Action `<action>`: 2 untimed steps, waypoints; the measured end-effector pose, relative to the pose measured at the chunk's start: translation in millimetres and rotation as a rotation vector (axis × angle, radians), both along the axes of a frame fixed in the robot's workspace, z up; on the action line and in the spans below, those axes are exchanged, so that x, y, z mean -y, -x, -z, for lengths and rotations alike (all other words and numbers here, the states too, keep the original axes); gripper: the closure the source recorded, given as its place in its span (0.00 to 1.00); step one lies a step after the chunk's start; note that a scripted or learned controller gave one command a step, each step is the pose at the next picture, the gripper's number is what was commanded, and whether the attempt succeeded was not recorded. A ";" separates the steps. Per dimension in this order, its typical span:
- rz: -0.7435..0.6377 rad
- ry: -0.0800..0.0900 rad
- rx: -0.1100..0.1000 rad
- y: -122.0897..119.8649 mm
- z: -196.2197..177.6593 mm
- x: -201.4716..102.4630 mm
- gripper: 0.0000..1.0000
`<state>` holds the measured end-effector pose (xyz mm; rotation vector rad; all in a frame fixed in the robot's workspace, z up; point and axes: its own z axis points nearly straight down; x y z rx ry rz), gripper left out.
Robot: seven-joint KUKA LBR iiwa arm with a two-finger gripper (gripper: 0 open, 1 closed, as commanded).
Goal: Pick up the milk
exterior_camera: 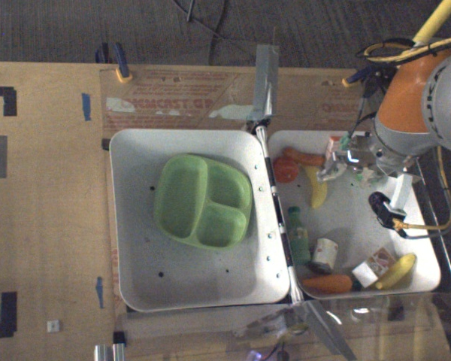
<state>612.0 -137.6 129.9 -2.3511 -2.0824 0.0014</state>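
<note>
Two white bins side by side on the bench. Left bin holds a green divided plate, tilted a little, near its middle.

Right bin is crowded. Milk carton (small, white with a brown-red face) lies near the front right corner, touching a banana just to its right. An orange carrot lies along the front wall, a small can just behind it, and a green bottle lies against the left wall. Toward the back: a red tomato, a second carrot and a yellow banana.

Arm reaches in from the right, orange band above the wrist. Claw hangs over the back of the right bin, well apart from the milk; cannot tell whether it is clenched or released.
</note>
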 end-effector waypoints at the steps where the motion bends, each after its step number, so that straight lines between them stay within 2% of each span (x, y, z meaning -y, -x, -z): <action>1: 0.023 0.001 0.009 99.7 40.9 -3.9 0.00; 2: 0.223 0.003 0.012 99.6 41.5 55.2 0.00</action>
